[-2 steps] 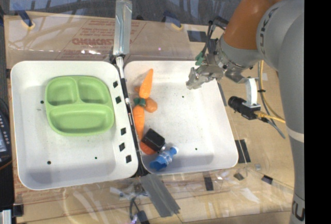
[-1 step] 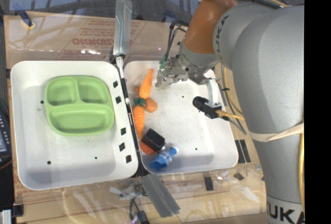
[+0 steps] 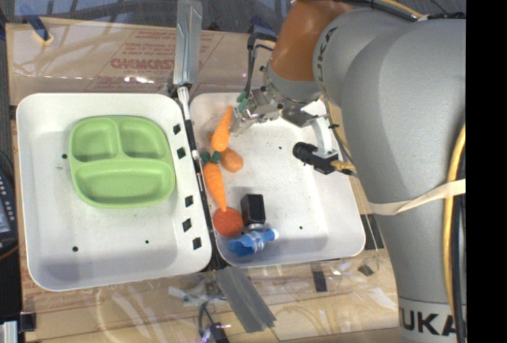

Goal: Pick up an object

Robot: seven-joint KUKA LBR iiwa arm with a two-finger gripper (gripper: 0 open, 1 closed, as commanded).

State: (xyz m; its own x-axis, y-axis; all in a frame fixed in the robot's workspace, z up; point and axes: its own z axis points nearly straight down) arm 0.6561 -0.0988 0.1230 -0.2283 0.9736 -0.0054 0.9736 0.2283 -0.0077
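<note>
The right bin (image 3: 317, 215) holds several small items along its left side. An orange carrot (image 3: 222, 130) lies at a slant near the far left corner, with a small orange piece (image 3: 232, 161) just below it. A second carrot (image 3: 214, 184) lies along the divider, above an orange-red ball (image 3: 227, 222). A black block (image 3: 253, 207) and a blue bottle-like item (image 3: 252, 242) sit near the front. My gripper (image 3: 247, 108) is low at the bin's far edge, right beside the upper carrot's top end. Nothing shows as held in it.
The left bin (image 3: 47, 246) carries a green divided plate (image 3: 120, 160). The grey arm with its orange band (image 3: 305, 40) covers the right bin's far right corner. A black cable connector (image 3: 314, 157) hangs over the bin's right part. A metal divider (image 3: 188, 167) separates the bins.
</note>
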